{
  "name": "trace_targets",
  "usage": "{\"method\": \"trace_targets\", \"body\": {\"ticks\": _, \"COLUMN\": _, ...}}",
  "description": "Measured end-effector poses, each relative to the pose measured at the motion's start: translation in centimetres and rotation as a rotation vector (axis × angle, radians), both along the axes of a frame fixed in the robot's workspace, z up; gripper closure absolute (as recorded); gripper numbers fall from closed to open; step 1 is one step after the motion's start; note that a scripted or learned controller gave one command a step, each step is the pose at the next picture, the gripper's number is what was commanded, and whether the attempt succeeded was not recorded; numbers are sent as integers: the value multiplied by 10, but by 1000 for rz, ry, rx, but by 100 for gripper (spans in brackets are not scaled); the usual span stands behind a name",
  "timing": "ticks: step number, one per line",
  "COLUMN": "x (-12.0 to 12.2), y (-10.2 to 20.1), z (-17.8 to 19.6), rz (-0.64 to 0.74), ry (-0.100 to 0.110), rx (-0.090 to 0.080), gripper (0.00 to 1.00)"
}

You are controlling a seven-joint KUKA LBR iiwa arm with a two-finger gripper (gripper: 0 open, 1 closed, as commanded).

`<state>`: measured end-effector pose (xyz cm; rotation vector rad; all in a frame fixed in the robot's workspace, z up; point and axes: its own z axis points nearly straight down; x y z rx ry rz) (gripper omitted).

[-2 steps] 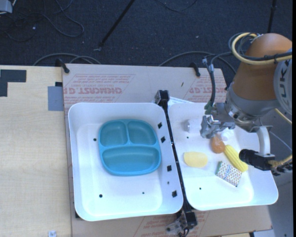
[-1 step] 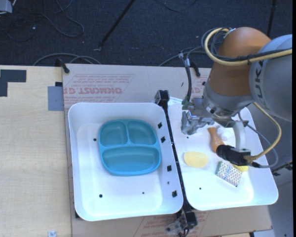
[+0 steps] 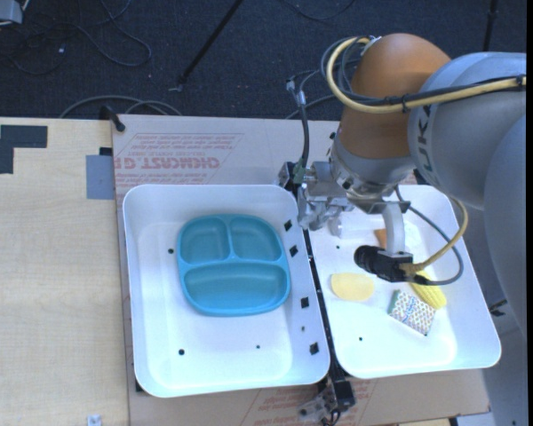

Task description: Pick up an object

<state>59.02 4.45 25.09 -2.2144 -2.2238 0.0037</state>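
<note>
Two shallow white plastic bins are sitting side by side on the bench: the left bin (image 3: 151,344) and the right bin (image 3: 462,344), touching along their inner rims. One light blue plastic plate with three compartments (image 3: 233,264) is lying flat in the left bin, its single large compartment facing the near side and its two small ones facing the far side.

In the right bin I am counting four loose items. One pale yellow oval piece (image 3: 352,287) is lying flat near the bin's middle, its long axis running roughly left to right. One small packet with a multicoloured speckled pattern (image 3: 411,311) is lying just to its right, tilted diagonally. One yellow banana-like object (image 3: 429,292) is resting just above that packet, its long axis slanting from upper left down to lower right, partly hidden by a cable. One small orange object (image 3: 381,236) is peeking out beside the wrist hardware; its shape is too hidden to tell.

The grey arm with the orange band (image 3: 395,69) is reaching in from the right and bending down over the far left part of the right bin. The gripper (image 3: 324,216) is hanging near the divide between the bins, above the bin floor; whether its fingers are spread or pressed together I cannot tell.
</note>
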Motion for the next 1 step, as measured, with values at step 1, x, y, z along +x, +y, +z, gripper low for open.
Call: {"method": "trace_targets", "body": {"ticks": 1, "x": 9, "y": 47, "z": -18, "rz": -1, "ry": 1, "rx": -1, "gripper": 100}}
